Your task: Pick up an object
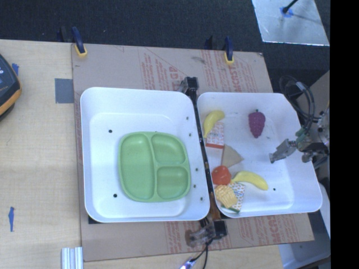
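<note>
Two shallow white bins sit side by side on a sheet of brown cardboard. The right white bin [291, 198] is the best landmark, because all the small toys lie in it.

The gripper [287, 150] pokes in over the right edge of this bin, near the middle of that side. One grey finger [279, 152] points down and left toward the bare floor of the bin. The other finger cannot be made out, so it is not possible to tell how wide the gripper is open. Nothing is seen between its fingers, so it has no toy yet.

The toys crowd the left side of the right bin, likely because they were dropped or pushed there. A purple toy bunch of grapes [256, 123] lies alone near the top middle of the bin. It looks like the nearest thing for the gripper to reach. A yellow toy banana [251, 179] lies lower down, near the bin's bottom middle. Beside it, against the left wall, are a red round toy tomato [221, 175] and a tan wedge-shaped piece [230, 157]. A second yellow curved toy [212, 120] lies near the top left corner of the bin.

To the left of the right bin, the other bin holds a green plastic plate with three sections [153, 166], lying flat.
</note>
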Motion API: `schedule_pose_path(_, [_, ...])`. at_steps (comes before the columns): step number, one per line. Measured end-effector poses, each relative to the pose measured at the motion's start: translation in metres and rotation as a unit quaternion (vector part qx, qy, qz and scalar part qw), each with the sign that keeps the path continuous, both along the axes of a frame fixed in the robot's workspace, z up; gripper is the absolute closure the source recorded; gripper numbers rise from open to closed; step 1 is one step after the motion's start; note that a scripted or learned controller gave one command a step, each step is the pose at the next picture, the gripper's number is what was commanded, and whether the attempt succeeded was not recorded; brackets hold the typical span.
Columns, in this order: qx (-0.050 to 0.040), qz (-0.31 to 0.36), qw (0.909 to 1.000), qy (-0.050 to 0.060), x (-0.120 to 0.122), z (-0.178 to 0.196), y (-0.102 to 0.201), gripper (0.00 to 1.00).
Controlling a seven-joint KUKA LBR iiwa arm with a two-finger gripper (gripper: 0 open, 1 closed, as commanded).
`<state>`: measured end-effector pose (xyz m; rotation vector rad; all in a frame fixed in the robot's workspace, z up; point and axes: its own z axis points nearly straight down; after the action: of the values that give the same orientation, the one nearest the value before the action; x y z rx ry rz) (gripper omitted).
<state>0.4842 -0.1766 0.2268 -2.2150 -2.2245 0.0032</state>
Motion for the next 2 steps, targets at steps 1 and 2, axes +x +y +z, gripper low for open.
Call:
schedule_pose_path(1, [0.0001, 0.000, 1.0000, -0.001, 0.092, -0.010, -0.007, 0.00])
schedule_pose_path(2, [-0.0004, 0.000, 1.0000, 0.000, 0.149, -0.136, 0.003, 0.00])
